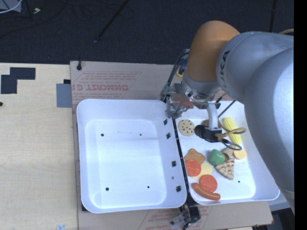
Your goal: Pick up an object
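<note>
Camera view: the end effector (176, 108) hangs over the 11 o'clock corner of the right shallow white plastic bin (242, 186); I cannot tell whether it is open or closed. The round tan chocolate-chip toy cookie (185, 127) lies just at its 5 o'clock. It sits slightly apart from the crowded plastic food toys (211, 169), so it is probably the easiest pick.

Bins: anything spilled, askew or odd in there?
Nothing stands out. The toy food, including the cookie, corn, pizza slice and hot dog, lies loosely inside the right bin, with none on the bench. The left bin sits square beside it.
</note>
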Action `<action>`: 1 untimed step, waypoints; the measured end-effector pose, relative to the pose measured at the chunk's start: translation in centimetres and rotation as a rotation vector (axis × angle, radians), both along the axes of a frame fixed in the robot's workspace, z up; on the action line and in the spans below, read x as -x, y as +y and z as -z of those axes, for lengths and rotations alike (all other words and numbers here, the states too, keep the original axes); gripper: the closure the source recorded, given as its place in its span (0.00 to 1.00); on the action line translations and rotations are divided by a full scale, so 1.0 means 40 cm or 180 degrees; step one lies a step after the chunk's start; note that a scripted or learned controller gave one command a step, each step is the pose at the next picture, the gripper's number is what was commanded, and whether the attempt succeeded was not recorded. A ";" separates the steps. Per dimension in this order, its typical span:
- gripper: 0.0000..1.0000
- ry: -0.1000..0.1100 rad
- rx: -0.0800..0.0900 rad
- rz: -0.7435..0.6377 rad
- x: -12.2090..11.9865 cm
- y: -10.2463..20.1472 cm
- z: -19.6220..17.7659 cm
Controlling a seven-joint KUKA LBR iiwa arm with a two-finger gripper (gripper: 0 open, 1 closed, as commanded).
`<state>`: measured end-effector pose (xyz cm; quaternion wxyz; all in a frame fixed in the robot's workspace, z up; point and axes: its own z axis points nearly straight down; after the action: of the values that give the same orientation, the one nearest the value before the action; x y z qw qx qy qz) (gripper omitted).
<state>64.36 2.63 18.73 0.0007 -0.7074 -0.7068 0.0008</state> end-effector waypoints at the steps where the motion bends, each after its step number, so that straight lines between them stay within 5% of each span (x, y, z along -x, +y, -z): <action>1: 1.00 0.0000 -0.0001 -0.0003 0.000 0.027 0.000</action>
<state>64.36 3.69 18.73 0.0007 -0.7071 -0.7071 0.0007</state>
